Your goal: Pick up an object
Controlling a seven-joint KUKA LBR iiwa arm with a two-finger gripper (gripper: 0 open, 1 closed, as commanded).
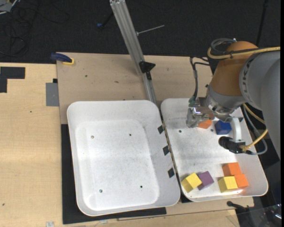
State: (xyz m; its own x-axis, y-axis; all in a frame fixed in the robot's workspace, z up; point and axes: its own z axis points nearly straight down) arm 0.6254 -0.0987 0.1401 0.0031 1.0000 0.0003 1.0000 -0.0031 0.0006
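My gripper [197, 119] hangs low over the far part of the right bin [182, 145], below the orange wrist band. A small orange block [205, 124] lies right beside its fingers, and a blue block [223, 127] sits just to the right of that. Whether the fingers touch the orange block I cannot make out. Near the bin's front edge lie a yellow cube [191, 181], a purple cube [206, 178], a second yellow cube [227, 183] and two orange cubes [236, 173].
The left bin [113, 155] stands beside the right one, with black clips along the shared edge. A slanted aluminium rail [132, 41] rises behind the bins. The arm's grey body and cables fill the right side above the bin.
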